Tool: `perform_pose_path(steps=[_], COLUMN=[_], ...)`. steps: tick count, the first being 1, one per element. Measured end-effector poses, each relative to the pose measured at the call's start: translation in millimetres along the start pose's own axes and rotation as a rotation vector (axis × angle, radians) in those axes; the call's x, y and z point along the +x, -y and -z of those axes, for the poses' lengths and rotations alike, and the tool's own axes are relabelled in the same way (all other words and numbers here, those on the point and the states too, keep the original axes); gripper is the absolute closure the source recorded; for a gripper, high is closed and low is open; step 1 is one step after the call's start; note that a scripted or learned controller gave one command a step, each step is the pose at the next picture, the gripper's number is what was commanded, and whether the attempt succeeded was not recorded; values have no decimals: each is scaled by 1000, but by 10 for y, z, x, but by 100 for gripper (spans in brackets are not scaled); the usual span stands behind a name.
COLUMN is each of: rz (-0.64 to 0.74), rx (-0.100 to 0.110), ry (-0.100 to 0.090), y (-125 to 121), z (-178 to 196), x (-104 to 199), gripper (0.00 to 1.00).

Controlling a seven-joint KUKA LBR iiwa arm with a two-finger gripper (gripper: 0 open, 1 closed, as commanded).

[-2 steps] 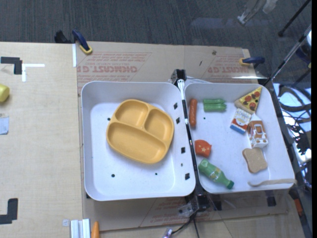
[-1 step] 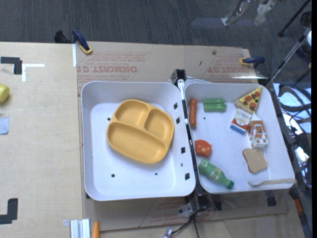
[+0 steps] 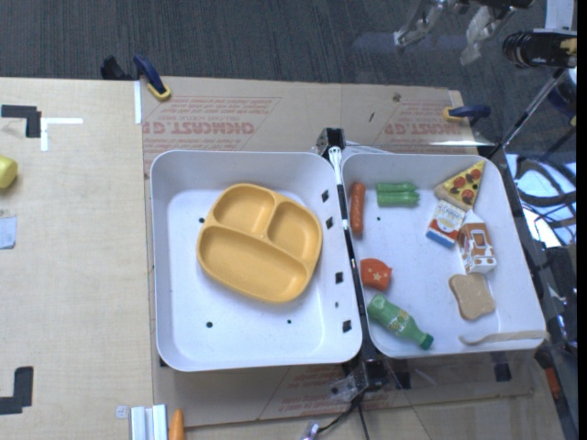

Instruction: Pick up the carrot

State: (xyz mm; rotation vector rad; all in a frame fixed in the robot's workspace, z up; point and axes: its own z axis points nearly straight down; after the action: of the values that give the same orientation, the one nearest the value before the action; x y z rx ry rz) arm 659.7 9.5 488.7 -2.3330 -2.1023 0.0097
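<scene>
The carrot (image 3: 357, 207), a slim orange-red stick, lies lengthwise in the right bin (image 3: 514, 246) against its left wall, near the bin's far end. My gripper (image 3: 442, 35) hangs at the top right of the view, past the bench's far edge and well above and behind the carrot. Its two fingers (image 3: 410, 30) are spread apart with nothing between them.
The right bin also holds a green vegetable (image 3: 396, 194), a pizza slice (image 3: 461, 183), two small cartons (image 3: 476, 247), a bread slice (image 3: 471, 296), a red piece (image 3: 375, 273) and a green bottle (image 3: 399, 322). A yellow divided plate (image 3: 260, 242) sits in the left bin (image 3: 174, 328).
</scene>
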Motion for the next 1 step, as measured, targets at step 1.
perform_pose_path(steps=[1], rz=[-371], rx=[2], ry=[0], y=[55], z=[-333], x=[515], gripper=[0])
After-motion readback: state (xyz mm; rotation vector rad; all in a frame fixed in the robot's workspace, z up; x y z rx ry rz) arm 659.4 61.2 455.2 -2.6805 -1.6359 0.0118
